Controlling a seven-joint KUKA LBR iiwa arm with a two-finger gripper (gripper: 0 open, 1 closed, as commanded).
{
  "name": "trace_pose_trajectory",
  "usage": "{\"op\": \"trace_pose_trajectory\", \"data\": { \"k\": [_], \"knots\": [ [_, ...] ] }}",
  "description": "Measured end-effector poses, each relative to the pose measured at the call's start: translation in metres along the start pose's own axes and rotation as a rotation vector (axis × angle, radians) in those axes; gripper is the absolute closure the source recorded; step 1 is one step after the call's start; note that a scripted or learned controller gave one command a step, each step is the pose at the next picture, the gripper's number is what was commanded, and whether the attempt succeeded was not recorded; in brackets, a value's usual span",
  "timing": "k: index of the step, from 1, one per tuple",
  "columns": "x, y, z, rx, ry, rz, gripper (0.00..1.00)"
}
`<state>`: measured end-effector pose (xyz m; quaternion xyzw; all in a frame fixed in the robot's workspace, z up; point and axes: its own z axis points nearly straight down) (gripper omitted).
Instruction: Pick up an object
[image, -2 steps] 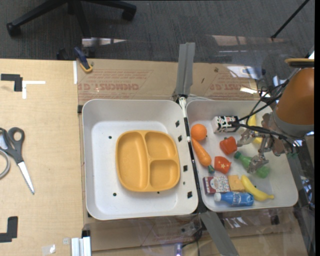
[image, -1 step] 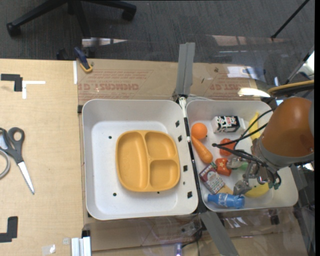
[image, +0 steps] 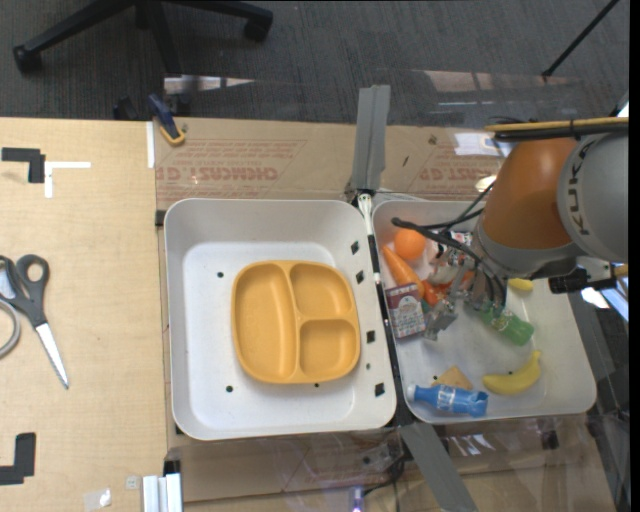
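Looking down on the right bin (image: 575, 395), I see the pickable clutter gathered in its left and lower parts: an orange ball (image: 408, 244) and a carrot (image: 400, 268) at the upper left of that bin, a small red-and-white packet (image: 405, 311) below them, a green bottle (image: 510, 326) near the middle, a yellow banana (image: 515, 376) and a blue bottle (image: 450, 400) toward the bottom edge. The gripper (image: 458, 300) hangs low in the middle of this pile, a tangle of dark metal and cables under the arm (image: 545, 200), which enters from the right of the frame. I cannot tell how its fingers are set, and I see nothing clearly held. The packet lies just to the gripper's left, its long side running roughly up and down the frame; the green bottle lies just to its right, slanting down toward the lower right. I judge the packet the nearest candidate, so the next move turns on a short shift left. The left bin (image: 190, 330) holds a divided yellow plate (image: 296, 322), and scissors (image: 38, 320) rest on the bench at far left
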<state>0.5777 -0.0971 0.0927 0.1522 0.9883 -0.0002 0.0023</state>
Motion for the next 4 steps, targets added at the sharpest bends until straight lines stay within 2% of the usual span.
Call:
{"op": "trace_pose_trajectory", "data": {
  "k": [1,2,3,4],
  "knots": [
    [-0.014,0.002,0.0,0.001,0.001,0.425,0.0],
    [-0.012,0.004,0.0,0.003,0.002,0.565,0.0],
    [-0.014,0.004,-0.01,0.003,-0.003,0.562,1.0],
    [-0.013,0.052,-0.118,0.004,0.003,0.767,1.0]
  ]
}}
